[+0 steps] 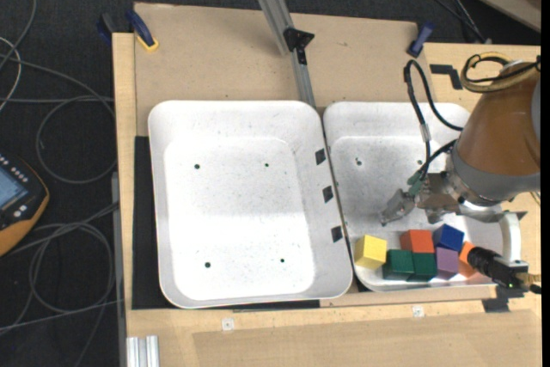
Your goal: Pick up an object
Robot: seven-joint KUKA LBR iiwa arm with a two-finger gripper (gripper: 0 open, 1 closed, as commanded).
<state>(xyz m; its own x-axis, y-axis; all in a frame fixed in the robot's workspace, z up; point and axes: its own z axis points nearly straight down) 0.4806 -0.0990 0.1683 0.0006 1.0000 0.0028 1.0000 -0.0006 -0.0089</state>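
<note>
— While the gripper hangs low in the right bin, is anything lifted?
— Nothing sits between its fingers; whether they're spread can't be told; the blocks lie just beside it at the near wall; the pick remains undone.

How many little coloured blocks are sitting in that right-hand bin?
6 visible, clustered at the near edge: yellow block, green block, red block, blue block, purple block, orange block. The arm may hide others.
</note>
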